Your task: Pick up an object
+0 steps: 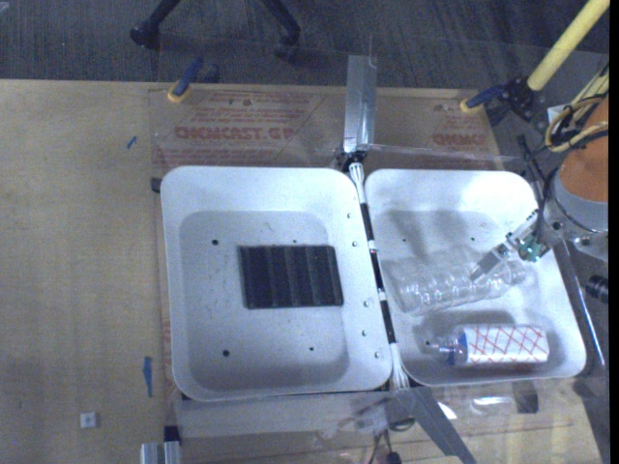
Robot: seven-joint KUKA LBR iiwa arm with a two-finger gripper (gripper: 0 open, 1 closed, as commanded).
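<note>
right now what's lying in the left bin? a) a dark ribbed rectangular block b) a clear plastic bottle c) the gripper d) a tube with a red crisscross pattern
a: the dark ribbed block lies flat in the middle of the left bin, while the clear bottle and red-patterned tube are in the right bin.

You have two white bins (184, 259) side by side. The left one holds one dark ribbed slab (290, 275). The right one holds two things — one clear plastic bottle (445, 284) and one red-checked white tube (498, 344) — three objects altogether.
</note>
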